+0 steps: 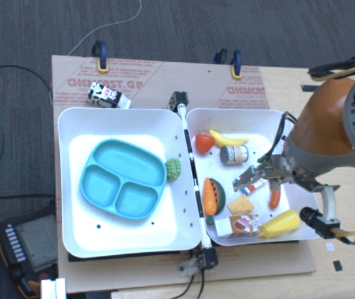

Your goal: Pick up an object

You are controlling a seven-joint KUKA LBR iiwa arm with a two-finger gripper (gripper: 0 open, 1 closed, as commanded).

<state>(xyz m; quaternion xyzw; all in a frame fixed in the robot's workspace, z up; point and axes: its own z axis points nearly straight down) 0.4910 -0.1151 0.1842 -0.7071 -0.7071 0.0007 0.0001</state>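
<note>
My gripper [250, 178] hangs low over the middle of the right bin [276, 117], reaching in from the right. Just under and beside it lies a small white tube with red and blue marks [258, 184]. Around it are a silver can [234, 154], a banana [227, 138], a red tomato-like piece [204, 143], a yellow cheese wedge [243, 204], a small red chili [274, 197], and an orange-and-green slice [212, 196]. A printed box [243, 225] and a yellow bottle [279, 223] lie along the near wall. Nothing is visibly lifted.
The left bin [71, 229] holds a blue divided plate [124, 178] and a green broccoli piece [173, 169] by the shared wall. Clamps [101, 52] pin the board at the back. Cables run on the floor to the left.
</note>
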